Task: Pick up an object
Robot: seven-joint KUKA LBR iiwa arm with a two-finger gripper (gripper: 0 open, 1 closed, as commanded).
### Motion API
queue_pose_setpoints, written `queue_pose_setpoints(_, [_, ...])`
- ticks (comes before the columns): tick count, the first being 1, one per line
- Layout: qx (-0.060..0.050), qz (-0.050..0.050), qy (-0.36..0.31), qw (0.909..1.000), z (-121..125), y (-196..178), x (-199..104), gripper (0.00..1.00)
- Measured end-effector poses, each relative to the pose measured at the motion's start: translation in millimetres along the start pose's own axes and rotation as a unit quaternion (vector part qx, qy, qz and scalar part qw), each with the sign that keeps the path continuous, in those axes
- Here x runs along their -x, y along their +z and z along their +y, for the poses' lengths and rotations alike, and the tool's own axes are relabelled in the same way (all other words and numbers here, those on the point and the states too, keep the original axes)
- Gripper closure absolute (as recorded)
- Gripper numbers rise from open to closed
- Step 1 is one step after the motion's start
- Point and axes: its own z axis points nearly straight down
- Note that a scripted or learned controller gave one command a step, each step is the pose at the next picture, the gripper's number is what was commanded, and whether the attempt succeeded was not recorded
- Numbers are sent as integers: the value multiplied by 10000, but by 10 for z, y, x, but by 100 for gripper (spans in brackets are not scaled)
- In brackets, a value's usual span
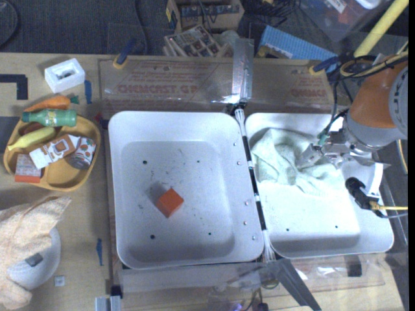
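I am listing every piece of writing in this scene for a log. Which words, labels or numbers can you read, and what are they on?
No text can be read with certainty.
Clear panel behind the left bin: reddish lettering, too blurred to read.
Clear panel behind the right bin: reddish lettering, also blurred.
Packets in the yellow bowl: print too small.

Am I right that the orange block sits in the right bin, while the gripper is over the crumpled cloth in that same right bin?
Not quite. The camera view shows the orange block lying in the left bin, not the right one. The rest holds: the gripper is over the crumpled cloth in the right bin.
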Motion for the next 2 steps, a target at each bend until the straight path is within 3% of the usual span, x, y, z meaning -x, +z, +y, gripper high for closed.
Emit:
queue_pose_setpoints(1, [17,-14,-786,9969,570,113,-137,0])
queue_pose_setpoints(2, [15,-24,-1488,9889,658,112,-370,0])
